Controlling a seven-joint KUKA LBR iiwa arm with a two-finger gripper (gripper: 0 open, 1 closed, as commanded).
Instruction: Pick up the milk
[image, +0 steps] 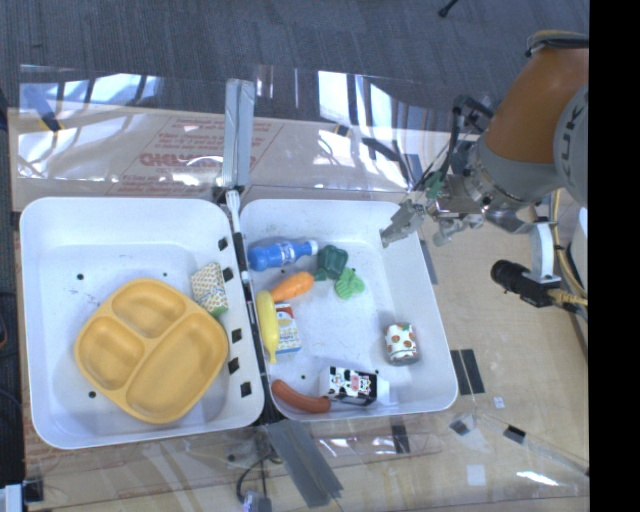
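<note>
The milk (352, 384) is a small carton with black and white cow patches, lying on its side near the front edge of the right bin (420, 310). My gripper (420, 227) hangs over that bin's far right corner, well behind the milk. Its two fingers (397, 228) stand apart, open, with nothing between them.
Beside the milk lies a brown sausage (299, 398). A spotted can (401, 343), a juice box (287, 328), a banana (266, 325), a carrot (292, 286), green vegetables (338, 270) and a blue bottle (282, 253) share the bin. The left bin holds a yellow divided plate (150, 348) and a patterned packet (209, 287).
</note>
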